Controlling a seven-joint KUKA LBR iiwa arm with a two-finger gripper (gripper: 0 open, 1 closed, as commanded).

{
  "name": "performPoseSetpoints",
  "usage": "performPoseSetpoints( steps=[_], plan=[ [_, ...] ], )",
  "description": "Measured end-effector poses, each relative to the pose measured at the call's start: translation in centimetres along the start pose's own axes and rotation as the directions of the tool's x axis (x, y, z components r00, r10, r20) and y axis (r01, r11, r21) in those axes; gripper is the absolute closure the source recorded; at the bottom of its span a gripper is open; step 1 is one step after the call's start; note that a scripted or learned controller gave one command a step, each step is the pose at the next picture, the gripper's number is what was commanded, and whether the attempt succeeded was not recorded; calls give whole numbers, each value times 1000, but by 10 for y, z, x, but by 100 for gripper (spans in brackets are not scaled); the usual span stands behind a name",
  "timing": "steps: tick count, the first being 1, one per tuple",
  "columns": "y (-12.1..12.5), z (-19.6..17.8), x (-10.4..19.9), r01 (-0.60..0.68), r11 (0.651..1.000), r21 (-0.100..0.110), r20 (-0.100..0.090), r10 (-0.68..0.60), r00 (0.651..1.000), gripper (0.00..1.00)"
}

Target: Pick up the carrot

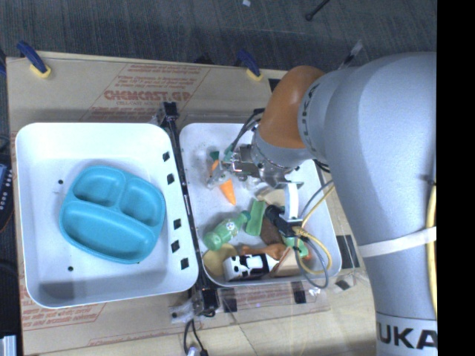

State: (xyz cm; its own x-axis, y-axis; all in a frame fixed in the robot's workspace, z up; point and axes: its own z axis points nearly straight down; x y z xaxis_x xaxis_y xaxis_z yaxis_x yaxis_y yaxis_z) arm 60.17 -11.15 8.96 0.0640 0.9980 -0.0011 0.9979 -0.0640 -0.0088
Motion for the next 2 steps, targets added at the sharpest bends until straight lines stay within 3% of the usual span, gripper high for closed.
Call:
performPoseSetpoints(
  steps=[1,2],
  plan=[
    [1,-11,0,10,1000,3,3,-10,1000,100],
    [-21,-32,9,-194,981,5,-2,194,981,100]
  ],
)
